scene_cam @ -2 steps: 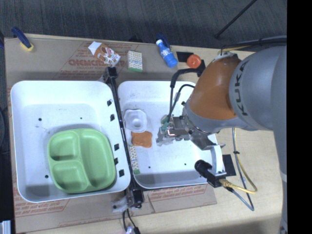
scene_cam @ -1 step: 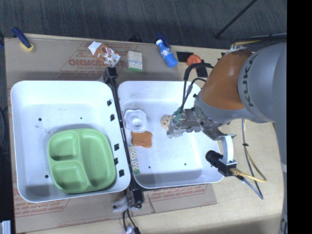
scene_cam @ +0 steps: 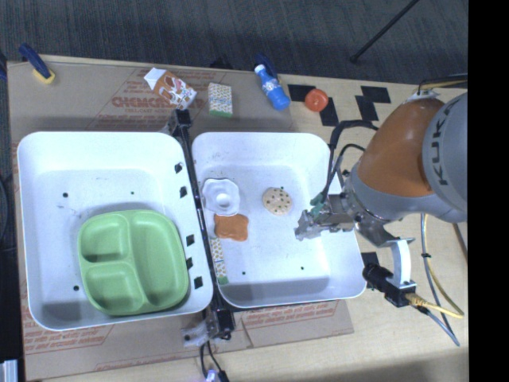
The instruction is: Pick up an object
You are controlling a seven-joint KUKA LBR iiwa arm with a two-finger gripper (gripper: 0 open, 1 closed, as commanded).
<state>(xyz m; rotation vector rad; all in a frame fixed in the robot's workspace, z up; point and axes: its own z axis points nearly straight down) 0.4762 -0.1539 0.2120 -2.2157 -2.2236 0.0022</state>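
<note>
In the right bin (scene_cam: 262, 146) lie a white cup-like piece (scene_cam: 220, 195), an orange flat piece (scene_cam: 232, 228) just below it, and a round speckled cookie (scene_cam: 277, 200). My gripper (scene_cam: 310, 225) hangs low over the bin's right part, a little right of and below the cookie, with no object seen between its parts. The grey arm with its orange band reaches in from the right. In the left bin (scene_cam: 48, 157) rests a green divided tray (scene_cam: 131, 259).
Behind the bins on the cardboard lie a snack packet (scene_cam: 169, 90), a small green-white box (scene_cam: 220, 99), a blue bottle (scene_cam: 273, 87) and an orange ball (scene_cam: 316, 99). A blue-yellow clamp (scene_cam: 36, 63) sits at the far left corner. Cables run at the right.
</note>
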